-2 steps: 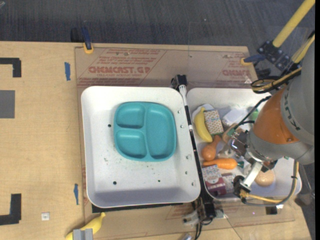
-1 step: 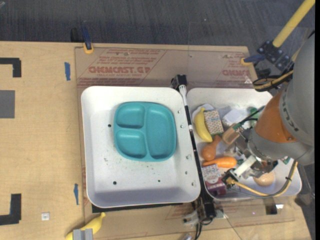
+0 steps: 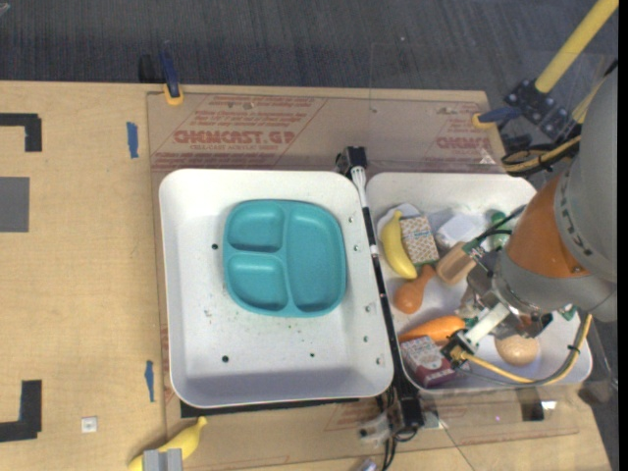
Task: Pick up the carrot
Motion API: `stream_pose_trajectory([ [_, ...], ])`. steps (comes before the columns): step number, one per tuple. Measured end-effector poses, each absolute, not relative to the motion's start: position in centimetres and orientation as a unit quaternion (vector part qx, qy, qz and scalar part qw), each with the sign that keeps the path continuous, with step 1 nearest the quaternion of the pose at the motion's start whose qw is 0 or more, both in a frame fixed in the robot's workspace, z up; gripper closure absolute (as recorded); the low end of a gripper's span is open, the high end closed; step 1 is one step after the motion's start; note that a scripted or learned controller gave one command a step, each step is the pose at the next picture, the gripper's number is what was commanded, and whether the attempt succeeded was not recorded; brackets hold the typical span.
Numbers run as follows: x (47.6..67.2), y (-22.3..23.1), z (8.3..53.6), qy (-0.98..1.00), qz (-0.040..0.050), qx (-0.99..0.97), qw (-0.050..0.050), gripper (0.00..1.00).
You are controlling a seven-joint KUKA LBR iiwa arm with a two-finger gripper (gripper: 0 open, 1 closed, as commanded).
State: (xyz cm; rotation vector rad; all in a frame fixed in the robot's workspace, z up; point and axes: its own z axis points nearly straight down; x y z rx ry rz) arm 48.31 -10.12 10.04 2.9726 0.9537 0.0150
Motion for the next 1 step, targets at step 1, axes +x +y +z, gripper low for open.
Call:
stream_pose_trajectory([
  [1,48.26,-10.10,9.98,0.306,0.0039,0.952,0.009,0.00],
])
